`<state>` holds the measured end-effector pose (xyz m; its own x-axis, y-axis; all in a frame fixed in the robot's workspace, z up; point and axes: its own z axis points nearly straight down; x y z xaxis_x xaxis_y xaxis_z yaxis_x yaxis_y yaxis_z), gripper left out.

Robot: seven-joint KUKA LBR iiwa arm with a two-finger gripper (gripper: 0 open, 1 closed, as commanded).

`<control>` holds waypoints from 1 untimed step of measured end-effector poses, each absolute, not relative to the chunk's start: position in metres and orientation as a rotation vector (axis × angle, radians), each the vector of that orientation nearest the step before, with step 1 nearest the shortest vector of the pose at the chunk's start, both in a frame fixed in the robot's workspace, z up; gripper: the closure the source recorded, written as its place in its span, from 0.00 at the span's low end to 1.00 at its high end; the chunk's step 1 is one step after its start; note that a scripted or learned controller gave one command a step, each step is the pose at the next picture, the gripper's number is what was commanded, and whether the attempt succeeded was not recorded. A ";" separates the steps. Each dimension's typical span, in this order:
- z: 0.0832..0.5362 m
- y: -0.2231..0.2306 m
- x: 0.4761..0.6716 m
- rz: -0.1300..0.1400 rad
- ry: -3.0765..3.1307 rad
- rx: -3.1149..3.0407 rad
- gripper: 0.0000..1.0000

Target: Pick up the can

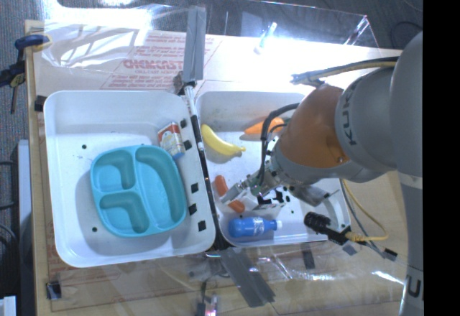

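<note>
The can (170,140) is small, with a red and white label. It lies in the left bin (65,128) near the divider, just past the far right corner of the blue plate (138,190). My gripper (263,194) hangs low in the right bin (237,108), below the orange wrist band. It is well to the right of the can, across the divider, and close above small items on that bin's floor.
The right bin holds a yellow banana (220,143), an orange carrot-like piece (254,128), a small red piece (221,184), an orange piece (236,205) and a blue bottle (252,228) lying by the near wall. The arm's bulk covers that bin's right half.
</note>
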<state>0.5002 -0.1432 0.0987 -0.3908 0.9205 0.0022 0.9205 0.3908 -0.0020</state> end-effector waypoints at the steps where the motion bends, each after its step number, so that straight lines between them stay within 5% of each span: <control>1: 0.248 -0.132 0.495 0.000 -2.701 -1.608 0.00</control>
<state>0.4954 -0.1318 0.2475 -0.4765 0.8792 -0.0014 0.8792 0.4765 0.0005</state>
